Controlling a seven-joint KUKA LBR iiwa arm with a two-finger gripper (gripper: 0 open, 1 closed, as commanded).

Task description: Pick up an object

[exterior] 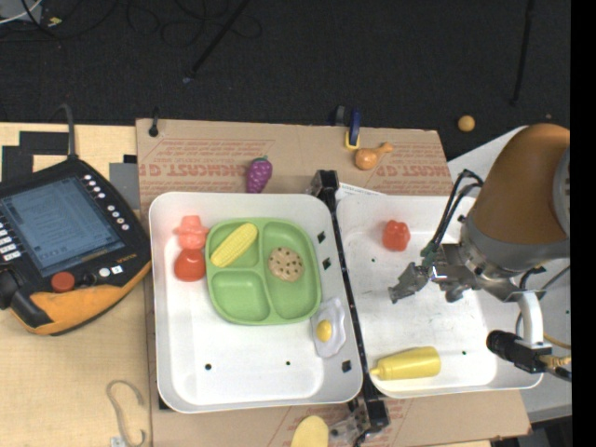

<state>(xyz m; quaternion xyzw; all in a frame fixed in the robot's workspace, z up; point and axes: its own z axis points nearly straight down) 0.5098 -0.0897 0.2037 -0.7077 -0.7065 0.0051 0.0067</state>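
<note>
Currently: gripper low over right bin, mid-right of frame, pointing toward frame left. Dark fingers close together at the tip, nothing seen between them; exact opening hard to judge, looks narrow. Arm enters from right edge, orange band uppermost, grey wrist below.

Right bin contents: red pepper near upper left of bin, above and just left of gripper, apart from it. Yellow bottle lying on its side along bin's lower edge, well below gripper. Bare white floor under gripper tip.

Left bin, centre of frame: green tray with three compartments. Corn in upper left compartment, tilted. Cookie in upper right compartment. Red-pink toy just left of tray, touching or nearly touching its edge. Egg at lower right of tray, against bin's right wall.

Outside bins: cardboard sheet beneath both. Purple grapes on cardboard above left bin. Orange pear-like toy above right bin, next to a blue-yellow clip. Small orange ball upper right on dark floor. Yellow lump at bottom edge, centre. Pendant with screen at left on table.
</note>
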